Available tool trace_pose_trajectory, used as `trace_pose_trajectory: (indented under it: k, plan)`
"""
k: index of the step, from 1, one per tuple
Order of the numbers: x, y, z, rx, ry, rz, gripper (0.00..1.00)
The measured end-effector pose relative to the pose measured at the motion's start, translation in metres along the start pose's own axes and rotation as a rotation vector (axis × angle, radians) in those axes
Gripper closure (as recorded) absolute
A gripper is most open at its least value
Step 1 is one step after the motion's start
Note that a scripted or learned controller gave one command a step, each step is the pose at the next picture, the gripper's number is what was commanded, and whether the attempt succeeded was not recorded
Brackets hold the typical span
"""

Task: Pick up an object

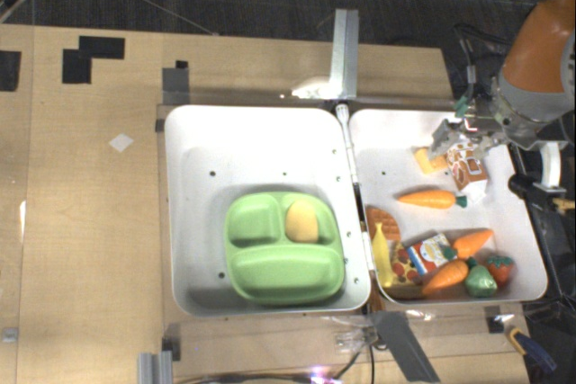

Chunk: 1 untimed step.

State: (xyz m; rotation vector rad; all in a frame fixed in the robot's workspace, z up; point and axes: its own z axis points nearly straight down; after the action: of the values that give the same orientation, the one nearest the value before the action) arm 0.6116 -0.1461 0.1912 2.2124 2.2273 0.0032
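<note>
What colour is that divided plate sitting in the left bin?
The divided plate is light green, with a yellowish round item in one compartment; the camera view shows it clearly.

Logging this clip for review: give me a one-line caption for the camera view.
Gripper low over the right bin near a brown-and-white packet; green divided plate sits in the left bin.

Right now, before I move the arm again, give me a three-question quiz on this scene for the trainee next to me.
1. True or false: the yellow lemon-like toy lies in a compartment of the green divided plate.
2. Which bin holds the lone carrot? A) left bin B) right bin
3. Fill in: the claw hangs over the ___ corner of the right bin, by the brown-and-white carton.

Key: 1 true; 2 B; 3 far right.
</note>
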Motion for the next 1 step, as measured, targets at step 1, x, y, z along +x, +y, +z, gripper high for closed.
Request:
trace_pose_trajectory:
  k: [1]
  plan:
    - [0.0074,-0.0207,0.0946,-0.004,-0.001,-0.078,0.00]
